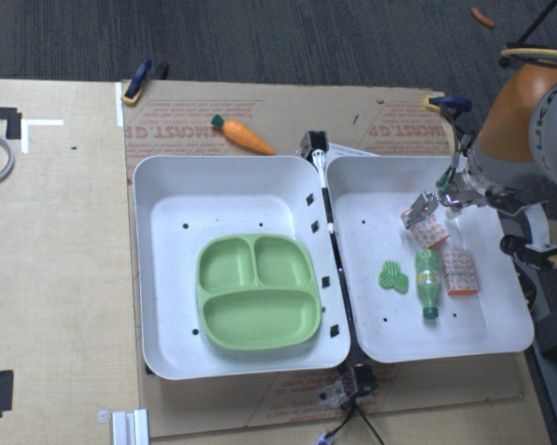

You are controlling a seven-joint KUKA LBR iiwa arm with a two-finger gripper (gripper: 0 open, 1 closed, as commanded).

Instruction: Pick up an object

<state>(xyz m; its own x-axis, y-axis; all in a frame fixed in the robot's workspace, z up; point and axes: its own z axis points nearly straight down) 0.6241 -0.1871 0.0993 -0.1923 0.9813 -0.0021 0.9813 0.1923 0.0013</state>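
Note:
The right bin holds several small items. A green plastic bottle lies lengthwise near its middle, with a small green leafy toy just left of it. A red-and-white packet lies right of the bottle. Another reddish packet sits above the bottle's top end. My gripper reaches in from the right and hangs low over the bin's upper part, right at that upper packet. Whether it touches the packet I cannot tell.
The left bin holds a green divided plate. An orange toy carrot lies on the cardboard behind the bins. A blue clamp sits at the cardboard's far left corner. The grey and orange arm crosses the right bin's upper right corner.

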